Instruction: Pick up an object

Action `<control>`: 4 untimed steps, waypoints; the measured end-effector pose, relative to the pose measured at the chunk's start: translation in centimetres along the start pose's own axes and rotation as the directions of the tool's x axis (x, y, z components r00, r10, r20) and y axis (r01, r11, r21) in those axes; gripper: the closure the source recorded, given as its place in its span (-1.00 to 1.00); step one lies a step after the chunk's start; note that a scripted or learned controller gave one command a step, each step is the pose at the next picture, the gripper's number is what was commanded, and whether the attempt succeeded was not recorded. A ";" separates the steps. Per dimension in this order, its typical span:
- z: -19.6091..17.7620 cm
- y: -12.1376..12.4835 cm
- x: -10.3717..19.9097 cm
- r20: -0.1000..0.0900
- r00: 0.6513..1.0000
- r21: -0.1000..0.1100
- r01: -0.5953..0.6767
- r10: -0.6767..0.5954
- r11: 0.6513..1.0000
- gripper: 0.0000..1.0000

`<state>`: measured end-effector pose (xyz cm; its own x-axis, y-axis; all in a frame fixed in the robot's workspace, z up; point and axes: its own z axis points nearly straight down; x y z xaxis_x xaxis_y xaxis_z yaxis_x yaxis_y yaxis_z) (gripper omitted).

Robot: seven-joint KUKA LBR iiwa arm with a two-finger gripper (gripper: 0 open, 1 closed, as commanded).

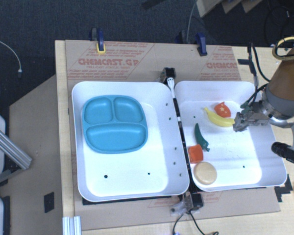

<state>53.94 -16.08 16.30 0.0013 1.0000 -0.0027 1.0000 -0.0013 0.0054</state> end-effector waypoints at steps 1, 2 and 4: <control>-6.4 0.4 -0.2 0.000 1.000 -0.002 0.002 -0.002 1.000 1.00; -5.4 0.4 -0.2 -0.002 1.000 0.006 0.001 -0.001 1.000 1.00; -5.9 4.7 11.1 -0.003 1.000 0.002 0.006 -0.006 1.000 1.00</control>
<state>58.63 -5.00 22.15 -0.0051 1.0000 -0.0002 1.0000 0.0051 0.0034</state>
